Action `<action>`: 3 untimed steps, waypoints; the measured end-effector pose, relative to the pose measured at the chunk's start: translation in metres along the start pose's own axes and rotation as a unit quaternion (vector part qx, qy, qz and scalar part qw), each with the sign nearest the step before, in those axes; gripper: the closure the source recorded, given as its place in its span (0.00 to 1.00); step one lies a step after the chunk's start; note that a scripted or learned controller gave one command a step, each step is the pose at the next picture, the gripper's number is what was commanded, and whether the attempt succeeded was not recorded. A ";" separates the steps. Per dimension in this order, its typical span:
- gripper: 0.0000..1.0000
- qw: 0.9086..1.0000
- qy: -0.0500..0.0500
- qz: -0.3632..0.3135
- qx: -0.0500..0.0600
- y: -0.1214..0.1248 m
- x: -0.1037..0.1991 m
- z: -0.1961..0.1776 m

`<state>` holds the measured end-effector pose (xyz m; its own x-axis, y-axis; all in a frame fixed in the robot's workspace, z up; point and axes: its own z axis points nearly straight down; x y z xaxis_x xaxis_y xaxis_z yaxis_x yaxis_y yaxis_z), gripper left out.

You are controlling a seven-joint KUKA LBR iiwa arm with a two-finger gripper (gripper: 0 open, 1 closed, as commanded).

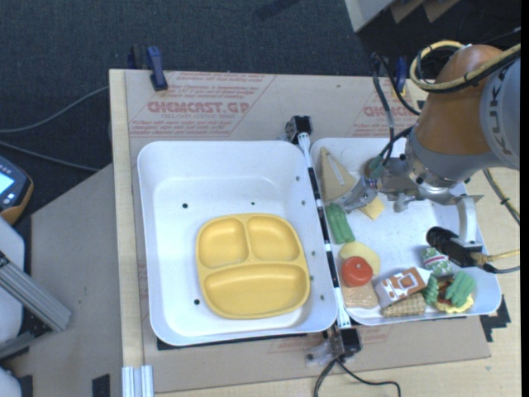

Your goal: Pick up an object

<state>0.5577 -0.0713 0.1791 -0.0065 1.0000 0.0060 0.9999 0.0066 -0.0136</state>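
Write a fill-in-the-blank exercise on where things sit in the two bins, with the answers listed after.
1. The yellow divided plate lies in the ____ bin.
2. The plate has ____ compartments.
3. The red toy tomato lies in the same bin as the gripper, namely the ____ bin.
4. The green toy bean pod lies just beside the ____ between the bins.

Missing words: left; three; right; divider

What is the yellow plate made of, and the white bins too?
The yellow plate looks like plastic: one even colour, smooth with a soft shine, and rounded walls moulded between its three sections. The white bins also look like thin plastic, smooth and slightly glossy with rounded moulded corners. I can't be sure from looks alone.
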 end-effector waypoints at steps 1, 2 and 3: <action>0.00 1.000 -0.003 0.004 -0.005 0.044 -0.029 0.099; 0.00 1.000 0.000 0.006 0.015 0.104 -0.029 0.096; 0.00 1.000 -0.002 0.004 -0.004 0.076 -0.023 0.093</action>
<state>0.6323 -0.0932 0.0846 0.0014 1.0000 0.0012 1.0000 -0.0014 -0.0048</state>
